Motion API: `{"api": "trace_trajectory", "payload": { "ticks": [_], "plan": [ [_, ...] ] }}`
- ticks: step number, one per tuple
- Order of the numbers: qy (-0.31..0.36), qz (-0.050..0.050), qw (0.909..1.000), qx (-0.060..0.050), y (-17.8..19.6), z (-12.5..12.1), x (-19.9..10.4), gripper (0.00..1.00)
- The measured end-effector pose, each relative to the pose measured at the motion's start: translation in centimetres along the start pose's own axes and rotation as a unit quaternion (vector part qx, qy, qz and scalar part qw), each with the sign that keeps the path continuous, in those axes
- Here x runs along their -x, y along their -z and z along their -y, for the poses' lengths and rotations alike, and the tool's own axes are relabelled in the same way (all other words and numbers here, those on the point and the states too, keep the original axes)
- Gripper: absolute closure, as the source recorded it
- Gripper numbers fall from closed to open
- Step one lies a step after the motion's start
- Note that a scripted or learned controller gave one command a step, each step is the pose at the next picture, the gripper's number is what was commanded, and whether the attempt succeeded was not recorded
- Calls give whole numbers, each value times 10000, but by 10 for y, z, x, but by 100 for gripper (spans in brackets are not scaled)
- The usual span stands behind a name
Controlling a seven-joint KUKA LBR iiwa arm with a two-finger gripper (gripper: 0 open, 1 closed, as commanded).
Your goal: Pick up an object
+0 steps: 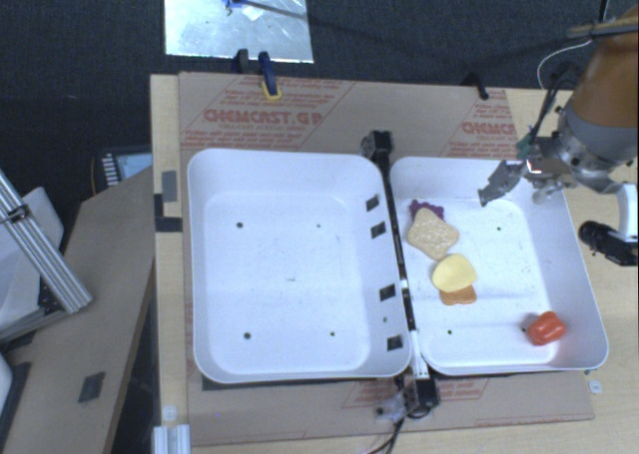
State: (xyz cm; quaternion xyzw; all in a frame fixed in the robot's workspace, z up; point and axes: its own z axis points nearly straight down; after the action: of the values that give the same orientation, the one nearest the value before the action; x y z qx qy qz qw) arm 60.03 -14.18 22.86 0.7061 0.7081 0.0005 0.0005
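Right now the arm comes in from the right side of the bench, its orange band sitting above a grey wrist, and the gripper hangs over the upper part of the right-hand bin, near its back rim. One grey finger slants down and to the left; whether the tool is spread or closed I cannot tell from this angle, and nothing can be seen caught in it.

Below and to the left of the gripper, the objects lie loose on the bin floor. A pale, speckled cracker-like piece rests close to the divider between the bins, its upper corner overlapping a small purple item that peeks out behind it. Just below sits a yellow, rounded object, which lies on top of a flat orange piece (only its lower edge shows). Well apart from these, near the front right corner of the same bin, is a small red-orange object, perhaps a toy pepper.

The left-hand bin sits beside it, the two joined along a dark clamped seam. Both rest on a sheet of printed cardboard, and a silvery square plate lies on the dark floor beyond the bench.
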Motion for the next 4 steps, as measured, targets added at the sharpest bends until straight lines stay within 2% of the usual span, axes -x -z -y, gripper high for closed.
{"api": "trace_trajectory", "payload": {
  "ticks": [1, 2, 3, 4],
  "plan": [
    [13, 3, 10000, 21, 11, -1, 0, 100],
    [57, -17, 10000, 35, 85, 15, -100, 100],
    [-13, -6, 10000, -1, 113, 91, -97, 100],
    [52, -18, 10000, 38, 175, 113, -198, 100]
  ]
}}
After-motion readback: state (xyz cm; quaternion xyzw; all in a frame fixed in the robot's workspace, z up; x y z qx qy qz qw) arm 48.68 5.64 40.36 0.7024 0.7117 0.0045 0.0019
